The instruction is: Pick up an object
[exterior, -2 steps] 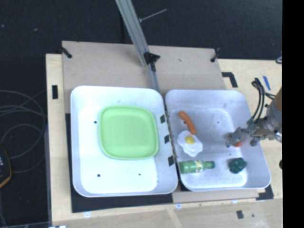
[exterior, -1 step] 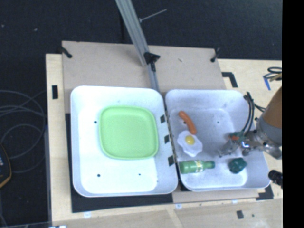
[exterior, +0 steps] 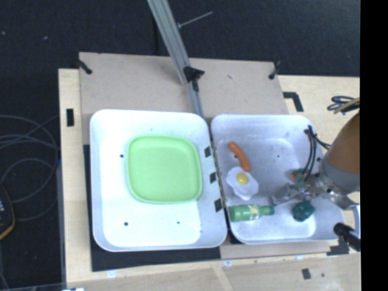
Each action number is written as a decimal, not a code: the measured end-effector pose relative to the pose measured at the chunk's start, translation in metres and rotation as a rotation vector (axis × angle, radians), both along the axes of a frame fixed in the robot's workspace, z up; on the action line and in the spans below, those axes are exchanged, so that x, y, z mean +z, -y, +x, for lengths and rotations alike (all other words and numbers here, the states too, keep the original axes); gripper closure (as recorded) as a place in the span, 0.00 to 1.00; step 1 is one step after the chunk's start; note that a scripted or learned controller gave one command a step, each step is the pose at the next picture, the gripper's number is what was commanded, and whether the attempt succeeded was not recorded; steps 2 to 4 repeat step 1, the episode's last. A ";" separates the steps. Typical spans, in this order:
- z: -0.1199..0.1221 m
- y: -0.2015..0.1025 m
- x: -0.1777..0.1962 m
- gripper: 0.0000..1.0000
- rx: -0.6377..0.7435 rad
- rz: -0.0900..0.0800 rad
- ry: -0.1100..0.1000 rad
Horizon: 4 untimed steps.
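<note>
What we cannot make out at the right bin

We see the arm (exterior: 345, 153) cut off by the picture's right side, only its orange band and grey wrist showing. The gripper (exterior: 298, 194) is blurred among dark cables, so we cannot read its fingers. A dark green object (exterior: 303, 211) just below it is too small to identify.

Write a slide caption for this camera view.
Gripper low in right white bin near teal object; square green plate in left bin.
</note>
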<state>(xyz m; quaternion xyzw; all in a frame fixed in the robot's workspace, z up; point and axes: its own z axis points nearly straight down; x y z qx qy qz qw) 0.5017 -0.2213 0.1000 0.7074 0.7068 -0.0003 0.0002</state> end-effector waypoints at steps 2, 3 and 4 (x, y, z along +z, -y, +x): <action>0.001 0.001 0.012 1.00 -0.001 0.000 0.004; 0.001 0.001 0.012 1.00 -0.001 0.000 0.004; 0.001 0.001 0.012 1.00 -0.001 0.000 0.004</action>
